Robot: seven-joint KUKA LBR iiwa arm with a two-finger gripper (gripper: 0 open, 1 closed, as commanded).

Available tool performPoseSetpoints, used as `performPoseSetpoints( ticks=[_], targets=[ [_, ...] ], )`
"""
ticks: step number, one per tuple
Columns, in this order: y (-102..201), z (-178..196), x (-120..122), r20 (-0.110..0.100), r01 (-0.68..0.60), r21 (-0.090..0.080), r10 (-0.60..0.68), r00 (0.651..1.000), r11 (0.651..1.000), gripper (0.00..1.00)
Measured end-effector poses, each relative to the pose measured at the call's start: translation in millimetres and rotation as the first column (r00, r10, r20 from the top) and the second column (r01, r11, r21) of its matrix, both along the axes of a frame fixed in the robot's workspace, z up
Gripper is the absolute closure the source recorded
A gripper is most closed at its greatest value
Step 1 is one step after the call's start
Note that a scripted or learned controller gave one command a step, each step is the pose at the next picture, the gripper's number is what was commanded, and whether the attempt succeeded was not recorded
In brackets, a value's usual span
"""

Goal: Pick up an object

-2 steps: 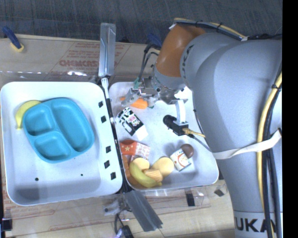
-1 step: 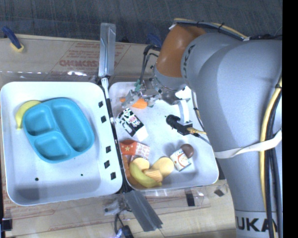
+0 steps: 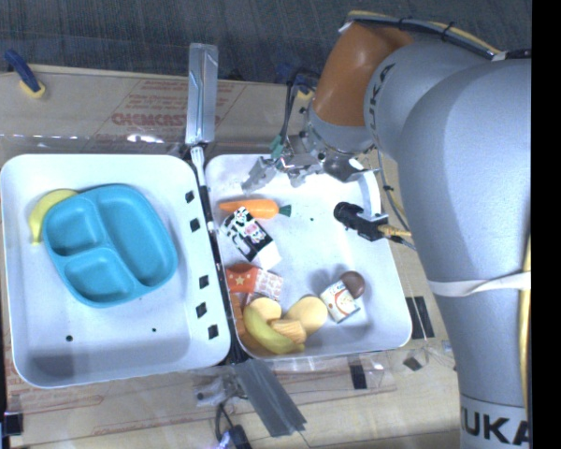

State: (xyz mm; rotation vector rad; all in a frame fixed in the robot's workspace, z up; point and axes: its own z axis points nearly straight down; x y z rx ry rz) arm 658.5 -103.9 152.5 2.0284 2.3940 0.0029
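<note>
Right bin (image 3: 374,279): hand (image 3: 266,169) above carrot (image 3: 248,208), nothing held.

From my remote station: both white bins (image 3: 37,344) look like smooth, glossy plastic. At nine o'clock a matt blue plastic divided plate (image 3: 112,241) rests; at five o'clock a waxy-looking yellow banana (image 3: 266,330). The arm (image 3: 458,157) has a satin grey shell, its orange band (image 3: 351,68) shiny. The bench (image 3: 122,110) shows printed brown cardboard.
</note>
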Motion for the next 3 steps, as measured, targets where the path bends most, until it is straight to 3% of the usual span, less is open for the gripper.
performPoseSetpoints(
  ticks=[1, 2, 3],
  targets=[
    [-10.9, 77.5, -1.0, -0.001, 0.216, 0.001, -0.216, 0.976, 0.976, 0.0],
    [7.5, -34.0, -24.4, -0.008, 0.517, 0.001, -0.517, 0.856, 0.856, 0.0],
    [14.4, -61.6, -50.3, -0.01, 0.434, 0.0, -0.434, 0.901, 0.901, 0.0]
  ],
)
